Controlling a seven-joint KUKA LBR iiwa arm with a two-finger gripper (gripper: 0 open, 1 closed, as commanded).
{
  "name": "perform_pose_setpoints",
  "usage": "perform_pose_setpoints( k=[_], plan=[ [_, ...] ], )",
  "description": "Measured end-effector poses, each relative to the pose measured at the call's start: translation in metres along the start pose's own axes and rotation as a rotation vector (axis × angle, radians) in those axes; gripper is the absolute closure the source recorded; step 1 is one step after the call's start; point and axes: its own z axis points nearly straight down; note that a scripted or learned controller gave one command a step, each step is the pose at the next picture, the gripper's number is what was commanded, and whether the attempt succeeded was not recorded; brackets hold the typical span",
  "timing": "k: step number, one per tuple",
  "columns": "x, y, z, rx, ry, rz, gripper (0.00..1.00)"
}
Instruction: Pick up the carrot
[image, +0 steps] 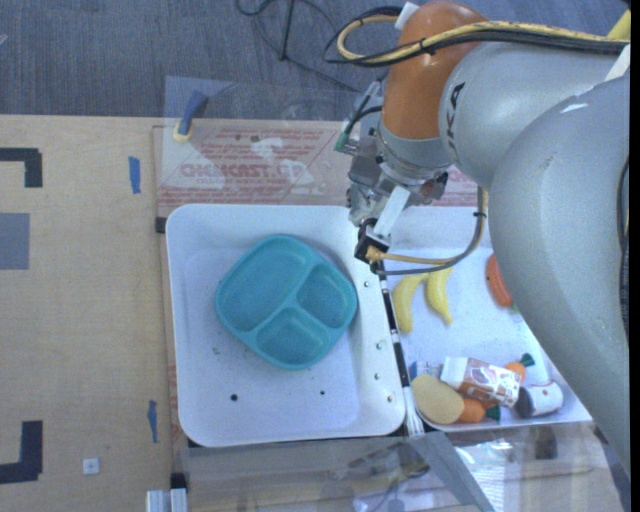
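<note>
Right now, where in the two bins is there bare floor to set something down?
Left bin: bare strips around the teal tray, widest along the near edge. Right bin: a patch between bananas and bottle; its near corner is crowded.

We see a teal divided plate (287, 300) in the white left bin (190, 300), yellow bananas (420, 297), an orange carrot (497, 282), and blue tape (134, 174) on the tan surface (80, 300).
</note>
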Motion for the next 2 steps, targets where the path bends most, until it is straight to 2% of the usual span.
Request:
perform_pose_setpoints(
  k=[2],
  plan=[
    [0.003,0.0,-0.021,-0.005,-0.001,-0.006,1.0]
  ],
)
